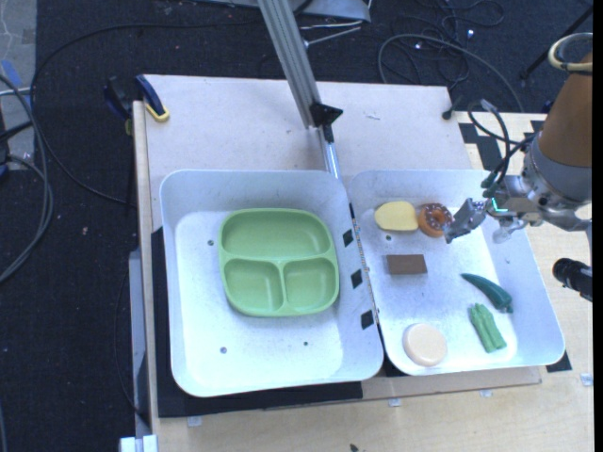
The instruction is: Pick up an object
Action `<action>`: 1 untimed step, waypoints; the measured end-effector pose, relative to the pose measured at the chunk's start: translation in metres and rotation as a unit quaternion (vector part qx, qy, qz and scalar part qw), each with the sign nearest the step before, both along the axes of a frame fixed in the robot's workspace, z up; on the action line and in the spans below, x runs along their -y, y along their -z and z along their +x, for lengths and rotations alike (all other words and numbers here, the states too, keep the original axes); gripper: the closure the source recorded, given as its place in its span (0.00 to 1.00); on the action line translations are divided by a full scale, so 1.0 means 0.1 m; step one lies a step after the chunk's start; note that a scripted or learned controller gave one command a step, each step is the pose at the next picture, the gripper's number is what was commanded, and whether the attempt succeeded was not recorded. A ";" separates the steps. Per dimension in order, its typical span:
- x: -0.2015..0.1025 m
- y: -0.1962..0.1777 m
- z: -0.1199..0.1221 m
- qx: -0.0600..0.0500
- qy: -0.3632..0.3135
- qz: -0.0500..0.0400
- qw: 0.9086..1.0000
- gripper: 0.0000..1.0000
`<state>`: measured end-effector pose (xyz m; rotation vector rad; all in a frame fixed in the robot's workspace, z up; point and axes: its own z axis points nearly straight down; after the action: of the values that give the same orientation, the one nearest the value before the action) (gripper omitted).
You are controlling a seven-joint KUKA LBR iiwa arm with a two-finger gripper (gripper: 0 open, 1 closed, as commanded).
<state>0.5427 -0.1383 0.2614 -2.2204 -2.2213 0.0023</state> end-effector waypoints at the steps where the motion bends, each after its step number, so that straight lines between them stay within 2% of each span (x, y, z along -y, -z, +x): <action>1: 0.00 0.00 0.00 0.001 0.000 0.000 1.000 0.00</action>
<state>0.5429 -0.1383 0.2619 -2.2209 -2.2221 0.0013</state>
